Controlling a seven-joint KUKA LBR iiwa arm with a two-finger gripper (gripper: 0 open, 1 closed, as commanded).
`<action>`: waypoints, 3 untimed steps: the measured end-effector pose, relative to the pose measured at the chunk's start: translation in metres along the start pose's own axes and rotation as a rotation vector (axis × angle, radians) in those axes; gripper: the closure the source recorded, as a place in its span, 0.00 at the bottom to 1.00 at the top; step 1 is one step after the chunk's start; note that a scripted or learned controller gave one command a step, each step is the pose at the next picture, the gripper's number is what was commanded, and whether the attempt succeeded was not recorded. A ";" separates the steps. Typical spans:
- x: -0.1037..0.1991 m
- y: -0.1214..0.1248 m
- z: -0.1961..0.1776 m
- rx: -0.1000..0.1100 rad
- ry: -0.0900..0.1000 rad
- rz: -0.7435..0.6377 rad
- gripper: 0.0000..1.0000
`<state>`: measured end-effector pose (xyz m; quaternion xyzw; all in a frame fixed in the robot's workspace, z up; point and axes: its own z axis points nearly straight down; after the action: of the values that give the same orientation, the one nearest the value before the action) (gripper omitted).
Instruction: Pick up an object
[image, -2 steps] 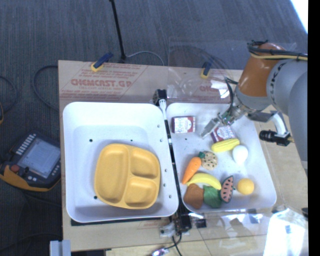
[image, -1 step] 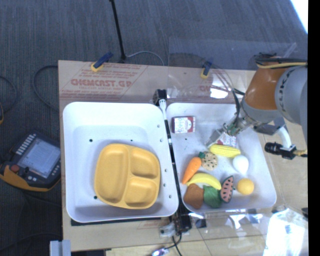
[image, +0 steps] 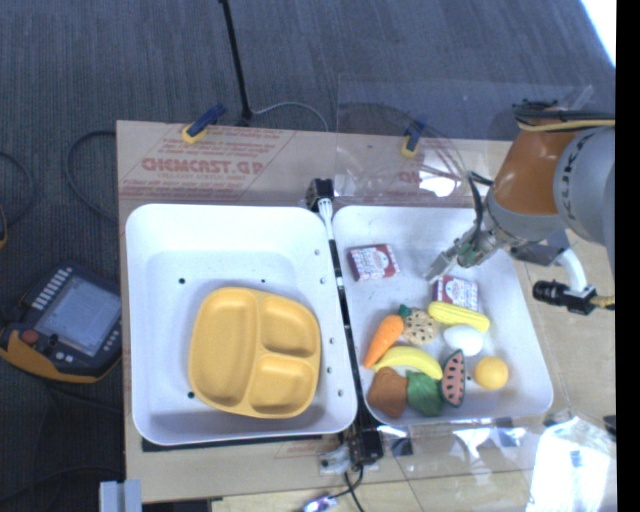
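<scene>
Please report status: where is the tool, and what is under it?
Tool above right bin, holding nothing. Red packet just below it. Corn touches that packet.

We see the grey arm's two-finger gripper (image: 455, 258) poised, fingers apart and empty, over the right white bin (image: 525, 330), just above a small red-and-white carton (image: 456, 293) among plastic toy foods. A yellow compartment tray (image: 255, 351) lies in the left white bin (image: 160, 270).
</scene>
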<state>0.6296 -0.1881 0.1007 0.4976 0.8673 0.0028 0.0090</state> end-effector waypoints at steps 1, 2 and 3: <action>0.054 -0.018 -0.091 0.012 0.012 -0.116 1.00; -0.022 -0.036 -0.192 0.011 0.012 -0.401 1.00; -0.001 0.040 -0.129 0.011 0.016 -0.319 1.00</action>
<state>0.6621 -0.1680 0.2298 0.3538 0.9353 0.0005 0.0000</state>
